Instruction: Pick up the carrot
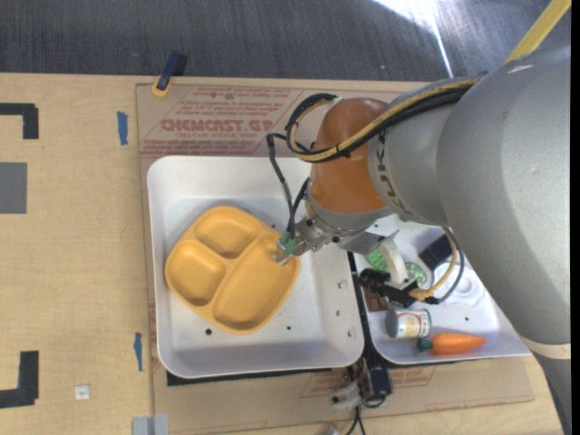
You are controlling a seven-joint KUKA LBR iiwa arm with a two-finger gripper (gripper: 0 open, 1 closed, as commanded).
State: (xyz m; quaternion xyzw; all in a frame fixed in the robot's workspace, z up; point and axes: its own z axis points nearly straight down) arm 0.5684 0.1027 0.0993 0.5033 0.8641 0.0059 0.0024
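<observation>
On the left part of the bench lie black tape marks and blue tape bits on the bare wooden surface. A sheet of cardboard with red printing lies under the two bins. The left bin holds a yellow plate with three compartments, lying flat toward the bin's left and middle. The end effector hangs over the plate's right edge, near the bin's right wall; it is small and partly hidden under the wrist, so I cannot tell its state, and nothing can be seen held in it. Above it sits the orange band of the arm, with black and yellow cables looping past. The arm's grey body covers much of the right bin. In that bin, near its front edge, the carrot lies flat on its side, just right of a small bottle. Farther back are several small things, partly hidden and hard to name.
</observation>
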